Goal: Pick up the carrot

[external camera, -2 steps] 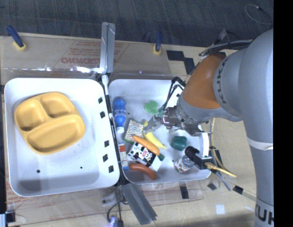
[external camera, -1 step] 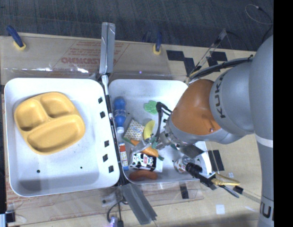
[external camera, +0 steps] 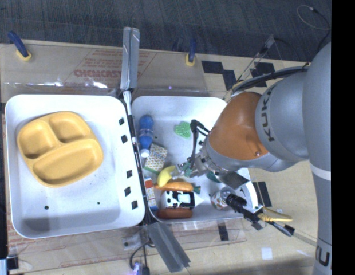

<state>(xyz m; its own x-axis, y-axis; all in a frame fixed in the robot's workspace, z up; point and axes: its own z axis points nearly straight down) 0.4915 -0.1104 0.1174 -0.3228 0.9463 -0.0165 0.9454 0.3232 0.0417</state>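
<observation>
The carrot (external camera: 177, 186), a short orange piece, lies near the front of the right bin (external camera: 166, 105). It rests between a yellow banana (external camera: 164, 176) and a black-and-white patterned item (external camera: 178, 199). My gripper (external camera: 186, 168) is low in that bin, just above and slightly right of the carrot, by the banana's right end. The orange wrist band (external camera: 237, 133) and grey arm cover the bin's right half. Nothing can be seen held.
A blue bottle (external camera: 145, 129), a checkered packet (external camera: 156, 156) and a green item (external camera: 182, 129) lie further back in the right bin. A brown sausage-like piece (external camera: 174, 213) lies at its front wall. The left bin (external camera: 68, 213) holds a yellow divided plate (external camera: 60, 146).
</observation>
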